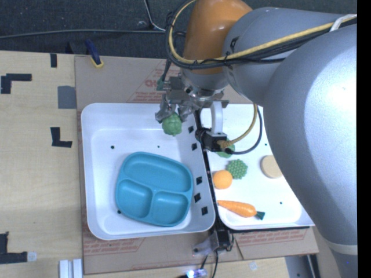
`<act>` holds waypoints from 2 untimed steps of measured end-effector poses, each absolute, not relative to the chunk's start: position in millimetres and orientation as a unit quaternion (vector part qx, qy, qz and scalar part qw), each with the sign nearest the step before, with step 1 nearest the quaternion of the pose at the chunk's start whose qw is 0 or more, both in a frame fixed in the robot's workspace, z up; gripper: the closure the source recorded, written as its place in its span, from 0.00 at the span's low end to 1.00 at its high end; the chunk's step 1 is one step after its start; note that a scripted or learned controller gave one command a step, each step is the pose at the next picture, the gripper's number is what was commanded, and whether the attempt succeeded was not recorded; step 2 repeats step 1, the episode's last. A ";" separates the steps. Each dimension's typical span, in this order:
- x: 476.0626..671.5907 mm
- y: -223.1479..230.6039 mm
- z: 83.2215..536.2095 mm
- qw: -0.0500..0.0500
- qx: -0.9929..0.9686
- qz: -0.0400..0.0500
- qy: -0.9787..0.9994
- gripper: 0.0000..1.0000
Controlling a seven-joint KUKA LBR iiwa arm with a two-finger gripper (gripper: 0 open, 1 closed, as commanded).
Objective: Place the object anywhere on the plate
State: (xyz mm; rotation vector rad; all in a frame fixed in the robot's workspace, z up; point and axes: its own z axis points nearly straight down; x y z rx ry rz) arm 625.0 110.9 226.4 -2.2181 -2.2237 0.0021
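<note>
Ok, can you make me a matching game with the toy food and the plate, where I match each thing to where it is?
Things:
1. blue plate
2. carrot
3. small green toy
4. orange ball

Places:
A. between the fingers of the tool, above the left bin
B. lying near the front edge of the right bin
C. lying flat in the left bin
D. in the right bin, right beside the bumpy green ball

Pairs: 1-C, 2-B, 3-A, 4-D
</note>
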 end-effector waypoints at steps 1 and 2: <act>625.0 110.8 226.3 0.000 -0.706 0.001 -0.708 0.00; 625.0 110.8 226.3 0.000 -0.706 0.001 -0.708 0.00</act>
